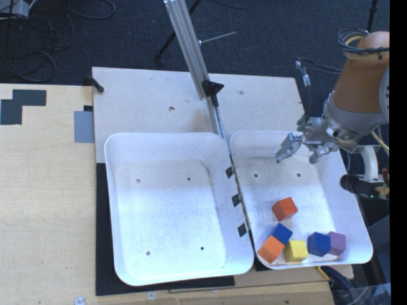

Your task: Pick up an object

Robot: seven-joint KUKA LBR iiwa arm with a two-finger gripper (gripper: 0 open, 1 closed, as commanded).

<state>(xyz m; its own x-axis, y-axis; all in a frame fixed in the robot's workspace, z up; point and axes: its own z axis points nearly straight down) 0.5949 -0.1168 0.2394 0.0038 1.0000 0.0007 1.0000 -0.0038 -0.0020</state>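
Nearest the camera, along the right bin's (356,259) front wall, sits a tight row of blocks: an orange block (271,249) at the left end, a blue block (282,233) just behind it and touching it, then a yellow block (296,251), a dark blue block (318,244) and a purple block (337,242), each pressed against its neighbour. A little farther back, apart from that row, an orange-red block (284,208) stands alone on the bin floor.

Farther still, over the bin's back half, hangs the tool (303,147) with nothing between its fingers (286,149), which look spread apart. Every block lies toward the camera from it, down the picture. The lone orange-red block is the nearest candidate, slightly left of the tool and clear on all sides, so it seems the easier pick. The packed row leaves little room for fingers between pieces. None of the blocks has a marked long axis, being roughly cubic, though the orange-red one sits turned at an angle to the bin walls.

The tool's height above the floor is hard to judge from this slanted view, and the right-hand finger merges with the wrist. The left bin (127,148) lies beside it on the tabletop (146,91).
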